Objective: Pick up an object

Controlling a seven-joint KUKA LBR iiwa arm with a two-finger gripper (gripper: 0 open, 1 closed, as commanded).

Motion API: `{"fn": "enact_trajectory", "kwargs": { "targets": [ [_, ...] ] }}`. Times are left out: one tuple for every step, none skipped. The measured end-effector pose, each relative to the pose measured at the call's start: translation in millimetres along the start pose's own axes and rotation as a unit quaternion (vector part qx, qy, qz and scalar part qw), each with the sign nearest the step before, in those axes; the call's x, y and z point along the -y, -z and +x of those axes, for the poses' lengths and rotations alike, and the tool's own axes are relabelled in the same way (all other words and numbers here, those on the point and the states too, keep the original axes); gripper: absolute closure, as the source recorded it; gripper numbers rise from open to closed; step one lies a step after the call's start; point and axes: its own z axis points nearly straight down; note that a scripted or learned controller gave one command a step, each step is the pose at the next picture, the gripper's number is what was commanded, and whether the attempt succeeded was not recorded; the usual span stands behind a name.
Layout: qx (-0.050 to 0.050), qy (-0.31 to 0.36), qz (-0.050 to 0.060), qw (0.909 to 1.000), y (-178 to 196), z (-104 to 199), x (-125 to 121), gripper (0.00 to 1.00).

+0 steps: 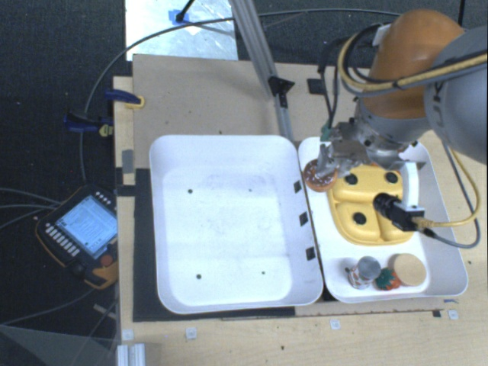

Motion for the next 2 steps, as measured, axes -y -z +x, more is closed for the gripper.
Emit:
{"fn": "enact_trajectory", "kwargs": {
  "targets": [
    [-0.001,0.000,0.000,1.0000,-7,46,-25,1.00],
    [0.000,-0.001,0.000,1.0000,-19,77,-54,1.00]
  ]
}}
